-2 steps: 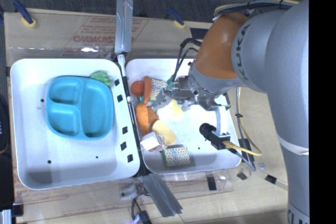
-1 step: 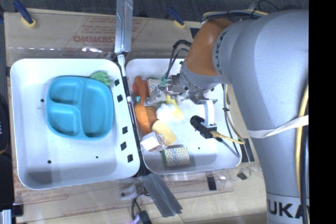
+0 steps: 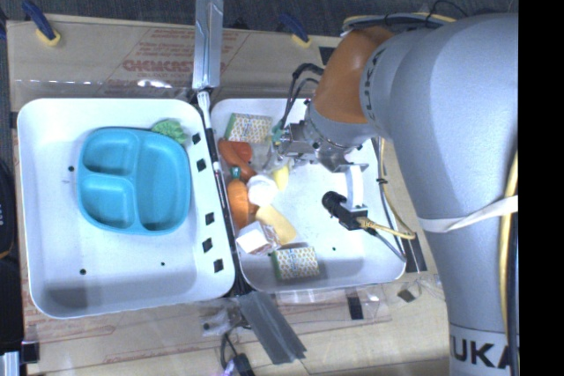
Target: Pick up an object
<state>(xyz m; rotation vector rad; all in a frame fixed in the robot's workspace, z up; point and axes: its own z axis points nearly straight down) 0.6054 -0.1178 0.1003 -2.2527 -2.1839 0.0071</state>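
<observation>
Gripper (image 3: 284, 145) dips into the right bin (image 3: 370, 264) mid-frame, over the clutter stacked along its left wall; whether it is parted or closed, I cannot tell.

Brightness: even, fairly bright light is falling on the bench from above.
Glare: the left bin (image 3: 44, 216) is washing out to near pure white along its floor, and the arm (image 3: 458, 119) is showing a soft sheen.
Shadows: a soft grey shadow is lying in the left bin's lower corner; darker shade is gathering under the arm in the right bin (image 3: 352, 260).
Sharpness: edges are looking slightly soft; small clutter is blurring together.
Background: the floor at top is staying dim.
</observation>
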